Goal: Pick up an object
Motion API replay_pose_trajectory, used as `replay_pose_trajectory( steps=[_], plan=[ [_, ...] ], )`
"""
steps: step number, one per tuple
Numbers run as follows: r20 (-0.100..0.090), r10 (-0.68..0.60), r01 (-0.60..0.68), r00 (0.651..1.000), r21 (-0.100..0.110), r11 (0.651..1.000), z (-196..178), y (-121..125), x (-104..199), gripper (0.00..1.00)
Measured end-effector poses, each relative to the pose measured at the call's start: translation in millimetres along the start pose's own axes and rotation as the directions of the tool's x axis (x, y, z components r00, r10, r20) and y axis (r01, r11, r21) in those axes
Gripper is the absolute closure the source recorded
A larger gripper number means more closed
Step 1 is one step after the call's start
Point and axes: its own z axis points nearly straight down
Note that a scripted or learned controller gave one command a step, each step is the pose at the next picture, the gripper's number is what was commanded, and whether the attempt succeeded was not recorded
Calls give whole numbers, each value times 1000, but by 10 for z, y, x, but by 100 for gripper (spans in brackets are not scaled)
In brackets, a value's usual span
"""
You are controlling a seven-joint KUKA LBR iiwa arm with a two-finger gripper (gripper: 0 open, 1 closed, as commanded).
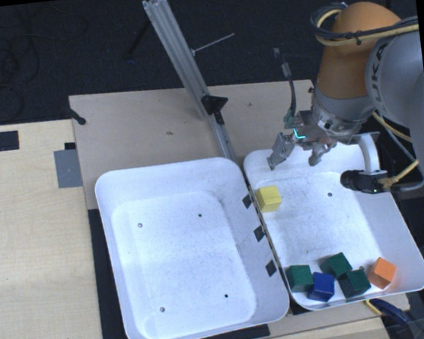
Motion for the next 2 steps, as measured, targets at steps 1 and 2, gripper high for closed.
replay_pose_trajectory(
  steps=[1,2],
  plan=[
    [-1,1,-1,1000,-4,1000,-412,-174,442,0],
    [0,5,-5,1000,6,1000,213,-204,267,0]
  ],
)
